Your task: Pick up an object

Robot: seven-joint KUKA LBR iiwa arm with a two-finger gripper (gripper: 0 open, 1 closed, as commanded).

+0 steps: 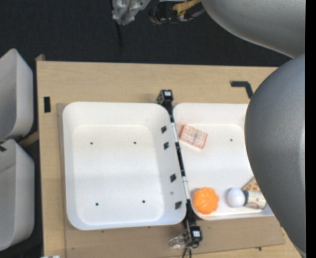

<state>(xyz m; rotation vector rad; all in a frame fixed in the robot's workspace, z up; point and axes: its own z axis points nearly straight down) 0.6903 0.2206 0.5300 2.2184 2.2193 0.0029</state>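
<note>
The grey arm [279, 144] covered the right side of the right bin [217, 117]. The tool [128, 3] was seen at the top edge, beyond the tabletop [120, 82] and well apart from both bins; whether it was wide or narrow could not be told. In the right bin, a red-patterned packet [192, 137] lay near the divider. An orange ball [205, 199] and a white ball [235, 197] sat along the near wall. The left bin [114, 163] adjoined it.

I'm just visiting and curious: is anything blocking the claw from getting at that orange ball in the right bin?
I can't place the claw. The orange ball lies uncovered at the right bin's near edge, with a white ball beside it. The grey arm looms over that bin's right side.
</note>
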